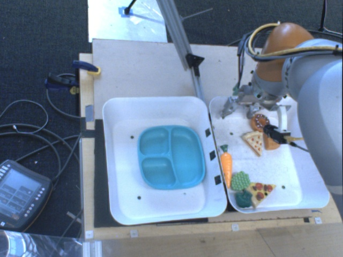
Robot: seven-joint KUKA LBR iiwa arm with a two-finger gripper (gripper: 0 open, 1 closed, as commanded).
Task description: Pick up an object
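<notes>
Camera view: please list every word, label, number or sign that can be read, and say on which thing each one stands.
No text can be read.
Pendant, lower left: its screen and keys carry marks, too small and blurred to read.
Black tabs between the bins: no lettering visible.
Blue tray and toy foods: no print.

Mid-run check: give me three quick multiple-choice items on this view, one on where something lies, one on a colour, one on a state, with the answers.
1. Where does the divided plate lie?
A. left bin
B. right bin
C. bare bench

2. What colour is the plate?
A. red
B. blue
C. yellow

3. How does the carrot rest?
A. flat in the right bin, beside its left wall
B. standing on the plate
C. hanging off the bench

Answers: 1 A, it sits mid-bin; 2 B, it is light blue; 3 A, it lies lengthwise, leaves toward the far end.
</notes>
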